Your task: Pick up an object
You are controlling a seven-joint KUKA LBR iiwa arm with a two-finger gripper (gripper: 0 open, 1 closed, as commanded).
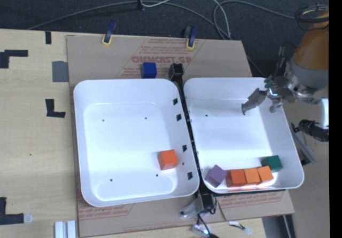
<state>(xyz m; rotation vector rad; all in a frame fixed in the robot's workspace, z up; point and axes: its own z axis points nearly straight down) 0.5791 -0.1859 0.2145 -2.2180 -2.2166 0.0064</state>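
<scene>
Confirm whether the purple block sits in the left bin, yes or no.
No, the purple block lies in the right bin, beside the orange blocks along its near edge.

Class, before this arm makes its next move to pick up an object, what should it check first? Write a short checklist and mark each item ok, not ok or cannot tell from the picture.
1. Objects within the arm's bin: ok. The right bin holds a purple block, two orange blocks and a green block along its near wall.
2. Gripper carrying nothing: ok; nothing shows between its fingers.
3. Gripper above a target: not ok; it hangs over bare floor at the bin's far side.
4. Room around targets: not ok; the blocks sit crowded in a row against the wall.
5. Easier target: the lone orange block in the left bin; reach cannot tell.
</scene>
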